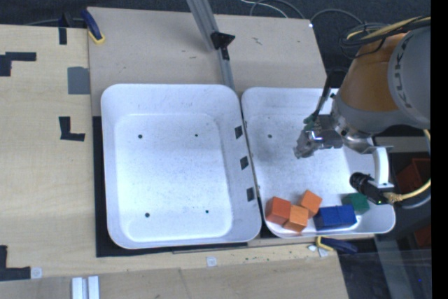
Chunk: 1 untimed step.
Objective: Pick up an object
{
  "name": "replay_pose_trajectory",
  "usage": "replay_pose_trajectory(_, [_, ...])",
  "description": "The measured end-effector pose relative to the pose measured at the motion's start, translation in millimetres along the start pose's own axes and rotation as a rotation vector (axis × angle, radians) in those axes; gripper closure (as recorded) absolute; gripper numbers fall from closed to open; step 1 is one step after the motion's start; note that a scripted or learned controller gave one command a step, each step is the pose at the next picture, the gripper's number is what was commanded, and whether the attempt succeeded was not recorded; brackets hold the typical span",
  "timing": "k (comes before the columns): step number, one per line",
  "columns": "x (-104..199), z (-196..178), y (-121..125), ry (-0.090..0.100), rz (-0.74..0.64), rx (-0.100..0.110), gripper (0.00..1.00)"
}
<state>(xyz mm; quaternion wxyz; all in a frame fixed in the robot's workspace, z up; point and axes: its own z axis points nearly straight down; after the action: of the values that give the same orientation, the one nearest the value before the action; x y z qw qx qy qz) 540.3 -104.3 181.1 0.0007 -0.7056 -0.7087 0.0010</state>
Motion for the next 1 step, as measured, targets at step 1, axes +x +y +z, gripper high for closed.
replay_pose_trajectory(1, [9.1,25.1,32.0,0.000,0.002,0.000,1.00])
